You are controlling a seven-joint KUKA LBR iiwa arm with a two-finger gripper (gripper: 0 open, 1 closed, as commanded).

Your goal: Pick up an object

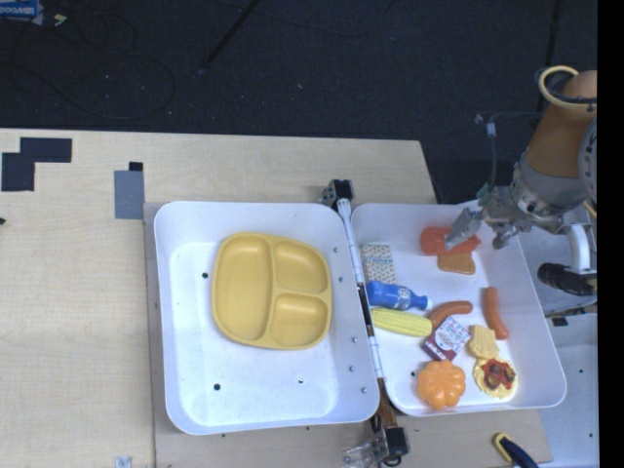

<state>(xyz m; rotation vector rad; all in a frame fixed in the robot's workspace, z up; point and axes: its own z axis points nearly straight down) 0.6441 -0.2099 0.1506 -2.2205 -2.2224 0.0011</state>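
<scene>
We saw the tool [485,227] at the end of the grey arm with its orange band [561,139], which reached in from the right edge of the frame and was cut off there. The tool hung over the far end of the right shallow white bin [546,378], its two fingers spread apart, one toward a flat red-orange toy piece [436,239] and the other toward the bin's right wall. Nothing sat between the fingers. Just below the tool lay a flat tan, cookie-like toy piece [457,261], touching the red-orange one; whether the near finger touched either of them we could not tell.

The rest of the toy food lay toward the near half of that bin. A blue toy bottle [396,297] lay on its side, long axis across the bin, white cap toward the right. Beside it a yellow toy corn cob [401,323] lay along nearly the same line. Two red toy sausages lay near them: one [448,312] slanted, the other [495,312] running almost front to back. An orange toy pumpkin [441,384] sat near the bin's front edge, with a small round toy pizza [496,376] to its right. A printed white packet [378,259] lay against the bin's left wall; its markings were too small to read.

The left white bin [185,398] held a yellow three-compartment plastic plate [272,290], lying flat near its middle.
</scene>
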